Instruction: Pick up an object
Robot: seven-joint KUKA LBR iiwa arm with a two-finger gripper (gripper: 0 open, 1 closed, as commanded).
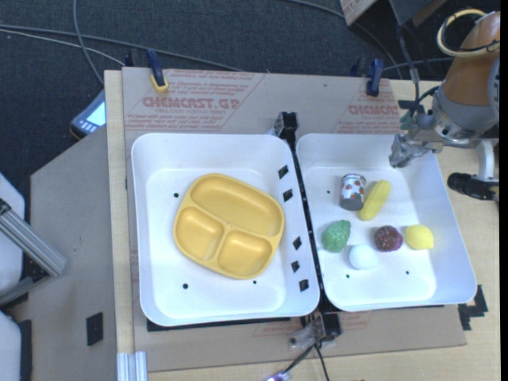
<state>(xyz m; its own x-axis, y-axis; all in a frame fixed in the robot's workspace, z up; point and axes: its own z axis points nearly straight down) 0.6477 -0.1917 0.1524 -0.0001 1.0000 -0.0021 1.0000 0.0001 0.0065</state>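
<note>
My gripper (399, 154) hangs over the far right part of the right bin (444, 213), near its far edge, and I cannot tell from this slanted view how it stands. It is above bare white floor and touches none of the objects. My grey arm comes in from the right side, with the orange band (475, 58) above the wrist.

All the objects I could pick are in the right bin. A small can (352, 190) with a dark label stands near the middle of the bin, a little toward the far side. Just beside it, on its right, lies a yellow corn cob (375, 199), tilted, and the two seem to touch. Nearer to the front edge there is a green bumpy vegetable (336, 236) close to the left wall of this bin. A white ball (363, 256) lies just in front and to the right of it. A dark purple round fruit (388, 238) is next, and a yellow lemon (418, 237) lies just beside it on the right.

The left bin (151, 213) holds a yellow divided plate (228, 225) with three compartments, lying flat about in the middle of that bin.

Both bins rest on a brown cardboard sheet (198, 94) with red print, held at the far edge by two clamps (157, 74)
</note>
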